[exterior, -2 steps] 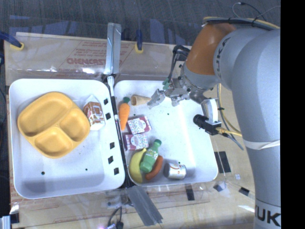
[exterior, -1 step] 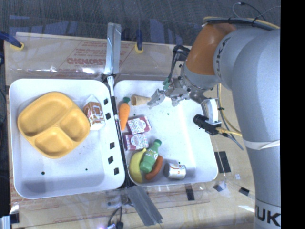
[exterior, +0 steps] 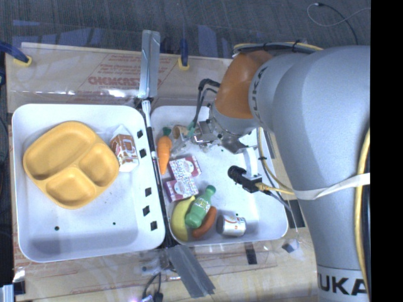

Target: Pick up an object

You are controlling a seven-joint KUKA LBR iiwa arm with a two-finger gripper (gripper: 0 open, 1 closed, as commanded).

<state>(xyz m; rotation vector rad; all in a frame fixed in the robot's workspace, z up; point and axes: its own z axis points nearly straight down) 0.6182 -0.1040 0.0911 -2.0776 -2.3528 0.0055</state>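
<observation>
While the grey arm [exterior: 315,124] bends down from the right, its claw [exterior: 200,134] hangs low in the right-hand shallow white bin [exterior: 271,216]; an orange plastic carrot [exterior: 164,153] lies just left; its grip cannot be told.

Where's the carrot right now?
The carrot lies in the right bin, against its left wall, just left of the pink packet.

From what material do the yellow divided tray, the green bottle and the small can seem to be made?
Yellow divided tray: likely moulded plastic, matte, uniform colour with soft rounded ridges. Green bottle: probably glossy plastic, with bright highlights. Small can: looks like metal, with a silvery reflective end, though a plastic toy is possible.
</observation>
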